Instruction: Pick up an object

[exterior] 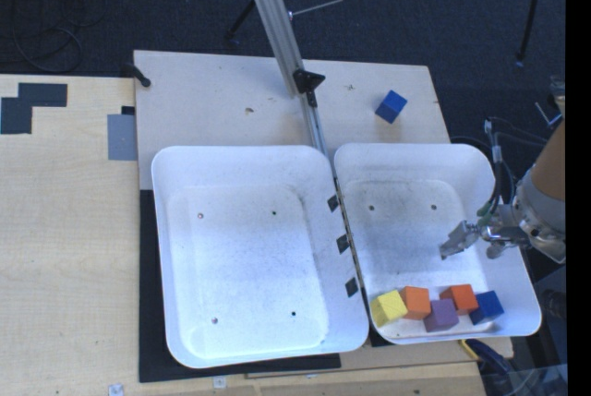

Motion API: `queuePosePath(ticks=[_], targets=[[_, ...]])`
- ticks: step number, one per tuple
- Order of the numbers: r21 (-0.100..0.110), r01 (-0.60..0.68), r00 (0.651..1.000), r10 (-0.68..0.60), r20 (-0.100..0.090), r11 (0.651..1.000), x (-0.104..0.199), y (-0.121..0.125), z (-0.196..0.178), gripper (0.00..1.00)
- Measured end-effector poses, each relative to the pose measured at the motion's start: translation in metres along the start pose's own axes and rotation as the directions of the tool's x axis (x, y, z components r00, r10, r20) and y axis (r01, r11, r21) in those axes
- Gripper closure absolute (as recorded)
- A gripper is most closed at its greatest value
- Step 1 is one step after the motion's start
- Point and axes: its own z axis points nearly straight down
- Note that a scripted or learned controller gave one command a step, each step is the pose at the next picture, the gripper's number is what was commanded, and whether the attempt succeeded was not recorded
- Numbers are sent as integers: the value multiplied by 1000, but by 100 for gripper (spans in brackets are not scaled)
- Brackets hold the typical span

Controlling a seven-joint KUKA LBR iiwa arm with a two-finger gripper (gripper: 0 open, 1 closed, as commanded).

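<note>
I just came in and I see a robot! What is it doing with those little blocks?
The robot is trying to pick up a block. Its gripper hangs over the right bin, holding nothing. Five blocks sit bunched at that bin's near edge: yellow, orange, purple, another orange and blue. One more blue block lies outside on the board behind the bins.

Single fixed camera above bench (231, 90), slanted downward, both white bins (175, 173) framed
</note>
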Motion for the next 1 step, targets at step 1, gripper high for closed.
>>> queuePosePath(ticks=[1], targets=[[2, 9, 1000, -9, 1, 1000, -22, 61, 60, 0]])
